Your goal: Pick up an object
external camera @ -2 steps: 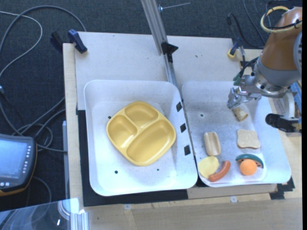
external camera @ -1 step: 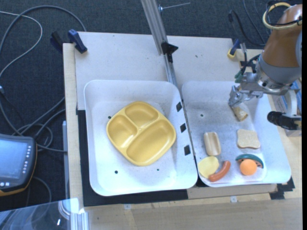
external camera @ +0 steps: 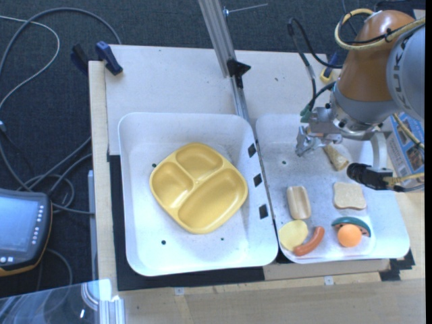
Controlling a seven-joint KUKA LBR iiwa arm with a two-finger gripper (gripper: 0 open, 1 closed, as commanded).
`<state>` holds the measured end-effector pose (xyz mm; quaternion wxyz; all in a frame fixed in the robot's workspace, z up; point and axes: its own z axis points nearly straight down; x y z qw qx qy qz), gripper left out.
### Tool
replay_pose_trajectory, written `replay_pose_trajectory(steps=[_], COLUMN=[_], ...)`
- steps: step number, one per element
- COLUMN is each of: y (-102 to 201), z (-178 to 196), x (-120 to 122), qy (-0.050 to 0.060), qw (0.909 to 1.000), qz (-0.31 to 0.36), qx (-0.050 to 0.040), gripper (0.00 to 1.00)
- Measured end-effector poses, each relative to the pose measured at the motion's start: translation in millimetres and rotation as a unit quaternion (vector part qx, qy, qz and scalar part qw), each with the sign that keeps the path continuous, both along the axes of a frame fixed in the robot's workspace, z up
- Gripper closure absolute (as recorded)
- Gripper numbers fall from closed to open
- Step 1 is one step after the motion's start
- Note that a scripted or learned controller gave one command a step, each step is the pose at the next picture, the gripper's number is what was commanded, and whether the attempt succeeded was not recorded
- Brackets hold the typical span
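Reaching stage of the pick, by the look of it: poised with the gripper [external camera: 307, 142] over the rear part of the right bin [external camera: 282, 171], above bare white floor and with nothing visibly lifted. Hard to say from this slanted overhead view whether the claw is spread or pressed together, so cannot tell; nothing seen caught in it either. Closest candidate, a tan chunk [external camera: 335, 157], lying just beside the gripper on the side toward the arm, apart from it rather than under it. Farther toward the front of the same bin: a bread roll [external camera: 298, 202], a toast slice [external camera: 349, 196], a pale yellow disc [external camera: 293, 235] touching a red sausage [external camera: 309, 241], and an orange ball [external camera: 349, 235] sitting on a teal ring [external camera: 351, 222]. In the left bin [external camera: 135, 154], a yellow divided plate [external camera: 198, 187], well apart from the gripper. Next, probably: shift sideways to centre over the tan chunk, line up across its narrow width, descend to the bin floor, close, then rise and check that something actually comes up.
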<state>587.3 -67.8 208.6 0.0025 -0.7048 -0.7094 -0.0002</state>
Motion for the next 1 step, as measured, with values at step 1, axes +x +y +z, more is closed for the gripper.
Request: replay_pose_trajectory(steps=[1], y=[58.8], z=[8.4], x=[-17.8], qy=[0.000], qw=[1.0000], qz=[0.001], qx=[0.0002], gripper=[1.00])
